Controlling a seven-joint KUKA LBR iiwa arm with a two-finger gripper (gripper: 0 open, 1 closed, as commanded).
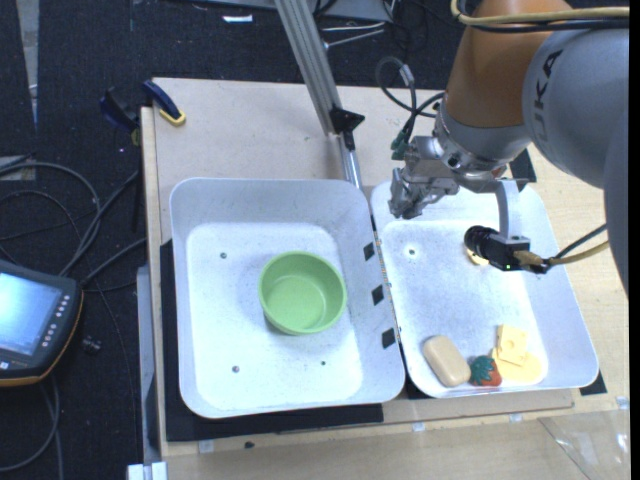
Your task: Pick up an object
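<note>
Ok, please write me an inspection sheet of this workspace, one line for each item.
Surface: wooden bench bearing left bin and right bin.
Job's things: green bowl in the left bin; beige block, red-green piece and yellow piece at the right bin's near edge.
Clutter: blue-yellow tool at the bench's far left corner.
Gripper: above the right bin's far left corner, holding nothing visible.
Cables: yellow cable at right.
Surroundings: handheld screen at left.

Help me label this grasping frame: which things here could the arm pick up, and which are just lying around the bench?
Pickable, in the bins:
green bowl, left bin
tan oval block, right bin
small red and green piece
yellow piece

Just around:
blue-and-yellow clamp on the bench corner
handheld screen at left
</note>
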